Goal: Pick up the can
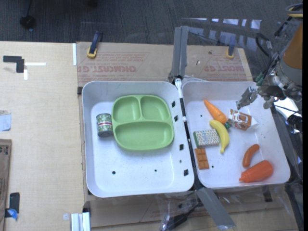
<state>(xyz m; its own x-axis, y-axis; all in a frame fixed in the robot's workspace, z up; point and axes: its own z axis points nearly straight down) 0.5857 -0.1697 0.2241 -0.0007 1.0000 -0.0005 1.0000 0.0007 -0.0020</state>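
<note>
— Camera view first: where is the can (104,125)?
— On the floor of the left bin (94,177), near that bin's left wall, lying just beside the left edge of the green plate (143,122). It has a green and red label.
— And the arm (291,57)?
— Over the right bin (274,129), up by its far right corner, well apart from the can. Its jaws (248,98) hang above the bin floor, near a small orange and white carton (240,120). Nothing sits between them; whether they are wide or narrow I cannot tell.
— What else lies in the right bin?
— A carrot (214,111), a banana (222,134), a speckled sponge (206,137), a brown bar (201,158), a sausage (250,155) and a large orange pepper (256,172).
</note>
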